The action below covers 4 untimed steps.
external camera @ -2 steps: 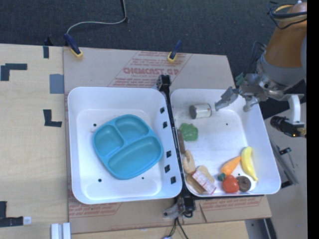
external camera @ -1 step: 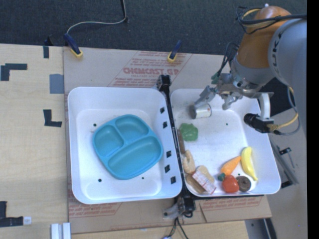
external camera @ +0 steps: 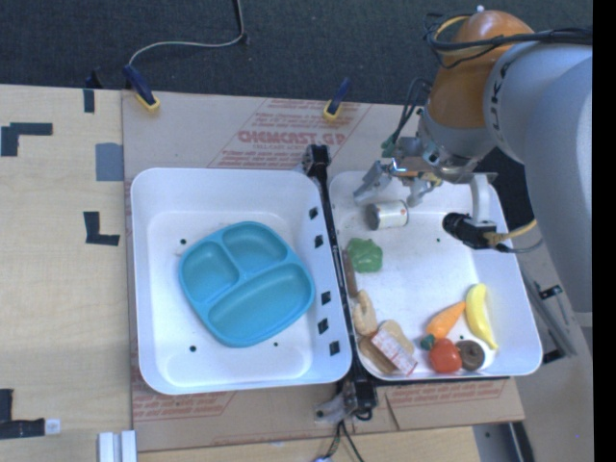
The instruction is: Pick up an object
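Note:
My gripper (external camera: 394, 187) hangs over the far left part of the right bin (external camera: 500, 277), its two fingers spread apart and open. Just below it a small pale cylinder (external camera: 390, 216) lies on its side on the bin floor, not gripped. A green lump (external camera: 364, 254) sits a little nearer than the cylinder. Along the bin's near side lie a banana (external camera: 479, 314), a carrot (external camera: 445, 319), a red tomato (external camera: 444, 356), a brown ring (external camera: 471, 354), a sandwich piece (external camera: 393, 346) and a beige piece (external camera: 365, 313).
The left bin (external camera: 154, 258) holds a blue divided plate (external camera: 247, 282). A black divider (external camera: 325, 248) runs between the bins. The grey arm with its orange band (external camera: 476, 56) comes in from the upper right, over the right bin's far corner.

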### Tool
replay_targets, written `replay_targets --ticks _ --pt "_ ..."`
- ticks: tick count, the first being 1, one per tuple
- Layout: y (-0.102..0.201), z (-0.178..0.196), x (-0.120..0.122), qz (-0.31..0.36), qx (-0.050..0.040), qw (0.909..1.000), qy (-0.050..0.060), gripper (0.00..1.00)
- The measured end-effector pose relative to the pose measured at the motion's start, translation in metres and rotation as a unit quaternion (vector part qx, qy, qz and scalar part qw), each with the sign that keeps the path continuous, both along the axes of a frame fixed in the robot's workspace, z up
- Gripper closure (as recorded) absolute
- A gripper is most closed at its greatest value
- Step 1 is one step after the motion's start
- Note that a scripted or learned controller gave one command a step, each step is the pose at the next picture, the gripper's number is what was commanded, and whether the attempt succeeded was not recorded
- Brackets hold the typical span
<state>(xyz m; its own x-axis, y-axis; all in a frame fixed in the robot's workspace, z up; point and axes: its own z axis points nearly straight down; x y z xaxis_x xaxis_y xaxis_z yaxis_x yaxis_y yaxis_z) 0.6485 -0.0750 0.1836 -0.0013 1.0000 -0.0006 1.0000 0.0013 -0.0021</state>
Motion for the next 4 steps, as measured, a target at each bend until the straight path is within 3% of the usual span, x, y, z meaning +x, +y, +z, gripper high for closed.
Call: replay_targets --ticks 1,2,3,4 --pt "-0.022 -0.07 0.023 0.001 -0.0036 0.9999 -0.012 0.0" --pt "-0.032 -0.086 0.018 0.0 0.0001 1.0 -0.001 0.0" --pt "-0.08 -0.041 -0.05 -0.001 -0.0003 1.0 0.0 0.0" --pt "-0.031 -0.098 -0.111 -0.001 0.0009 1.0 -0.001 0.0"
